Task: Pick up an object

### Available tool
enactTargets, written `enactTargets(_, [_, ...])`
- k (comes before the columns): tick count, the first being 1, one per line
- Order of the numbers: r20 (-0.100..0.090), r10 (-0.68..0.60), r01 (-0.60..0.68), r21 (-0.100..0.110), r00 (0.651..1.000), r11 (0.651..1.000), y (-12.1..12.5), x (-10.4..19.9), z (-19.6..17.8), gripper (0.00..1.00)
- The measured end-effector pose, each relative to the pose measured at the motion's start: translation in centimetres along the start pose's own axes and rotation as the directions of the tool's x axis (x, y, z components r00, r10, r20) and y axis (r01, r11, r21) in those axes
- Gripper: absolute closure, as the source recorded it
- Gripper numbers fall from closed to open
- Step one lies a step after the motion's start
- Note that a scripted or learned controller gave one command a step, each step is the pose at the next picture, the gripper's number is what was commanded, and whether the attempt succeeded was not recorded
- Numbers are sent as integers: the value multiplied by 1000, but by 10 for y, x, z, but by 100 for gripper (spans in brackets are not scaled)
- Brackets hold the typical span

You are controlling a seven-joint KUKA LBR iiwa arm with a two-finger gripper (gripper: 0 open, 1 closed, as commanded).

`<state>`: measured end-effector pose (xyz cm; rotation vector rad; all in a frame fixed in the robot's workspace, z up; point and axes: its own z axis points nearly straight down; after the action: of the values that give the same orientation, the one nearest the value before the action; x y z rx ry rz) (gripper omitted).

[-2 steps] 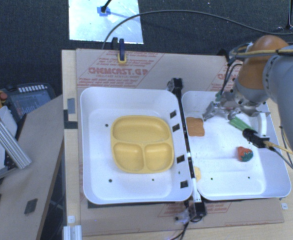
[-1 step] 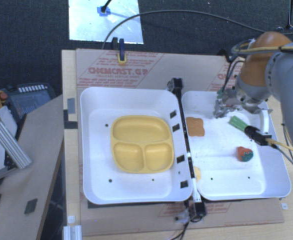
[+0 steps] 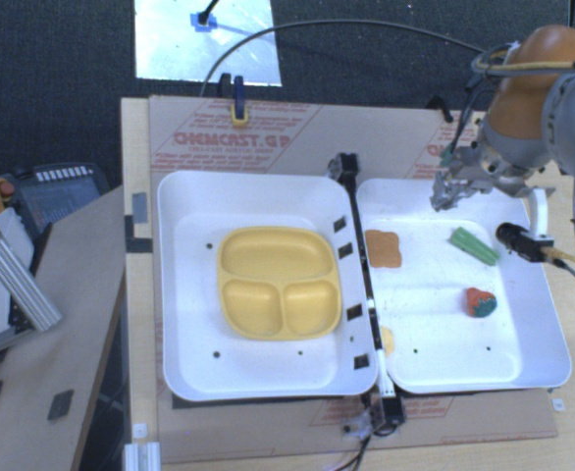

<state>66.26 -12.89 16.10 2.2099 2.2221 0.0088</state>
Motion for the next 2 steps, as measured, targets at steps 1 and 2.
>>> enactTargets(1, [0, 0, 0, -1, 1000, 1000, 4, 2, -66, 100])
enactTargets(2, [0, 0, 0, 2, 1000, 1000, 6, 2, -108, 100])
